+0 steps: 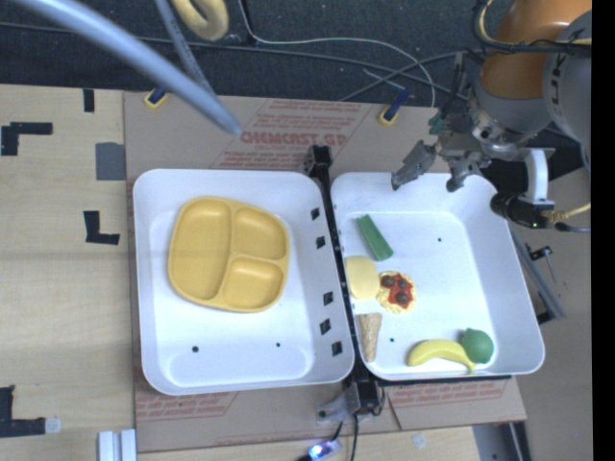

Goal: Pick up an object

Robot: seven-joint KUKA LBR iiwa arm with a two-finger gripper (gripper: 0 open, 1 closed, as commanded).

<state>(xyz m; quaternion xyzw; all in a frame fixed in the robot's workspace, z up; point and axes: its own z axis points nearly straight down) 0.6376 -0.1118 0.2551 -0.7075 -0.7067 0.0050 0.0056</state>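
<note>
1. While I hang above the far edge of the right bin [500, 286], my end effector [430, 173] stands spread apart with nothing between its fingers, one tip over the bin's far rim and the other a little nearer the arm.
2. Everything I could lift lies in the right bin: a green block [374, 236] near the middle of its left half, a pale yellow piece [360, 278] against the left wall, a small pizza-like piece [397, 291] touching it, a cone [370, 334] just nearer the front, and a banana [439, 354] with a green round fruit [477, 345] beside it in the front right corner.
3. The left bin [154, 257] carries a yellow divided plate [229, 254], which I judge too wide and flat to pinch.
4. My pick would be the green block: it looks like a light, stiff plastic toy, apart from its neighbours, with straight long sides.
5. I would close across its narrow width, turning my wrist to match its slant.
6. The banana and round fruit look smooth and curved, likely to slip out, and they crowd the corner walls.
</note>
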